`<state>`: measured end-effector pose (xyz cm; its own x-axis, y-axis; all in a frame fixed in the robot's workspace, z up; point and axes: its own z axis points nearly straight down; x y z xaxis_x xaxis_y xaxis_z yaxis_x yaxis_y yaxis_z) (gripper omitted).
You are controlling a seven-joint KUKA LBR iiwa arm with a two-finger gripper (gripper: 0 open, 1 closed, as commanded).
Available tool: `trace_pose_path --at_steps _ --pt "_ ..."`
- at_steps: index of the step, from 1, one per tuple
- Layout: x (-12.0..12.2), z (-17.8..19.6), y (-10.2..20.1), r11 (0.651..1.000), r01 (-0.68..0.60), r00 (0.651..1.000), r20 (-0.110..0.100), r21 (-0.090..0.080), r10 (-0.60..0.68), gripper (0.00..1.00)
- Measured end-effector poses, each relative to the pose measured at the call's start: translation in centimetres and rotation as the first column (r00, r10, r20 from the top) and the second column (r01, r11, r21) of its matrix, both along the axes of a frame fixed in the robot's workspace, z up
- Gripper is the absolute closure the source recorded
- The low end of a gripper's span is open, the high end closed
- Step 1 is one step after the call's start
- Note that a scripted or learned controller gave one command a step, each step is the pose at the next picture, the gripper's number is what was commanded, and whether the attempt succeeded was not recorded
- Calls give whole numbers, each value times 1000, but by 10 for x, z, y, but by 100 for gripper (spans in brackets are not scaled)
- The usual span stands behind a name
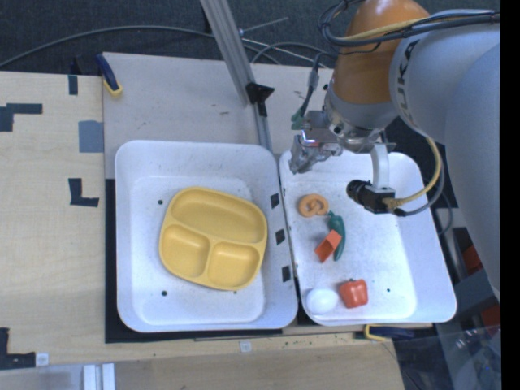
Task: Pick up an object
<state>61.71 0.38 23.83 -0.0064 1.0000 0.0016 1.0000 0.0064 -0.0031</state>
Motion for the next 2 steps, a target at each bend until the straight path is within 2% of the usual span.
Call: trace_pose_path --at_steps 2 --pt "-47 -22 95 1000 0 1000 -1 -1 0 100"
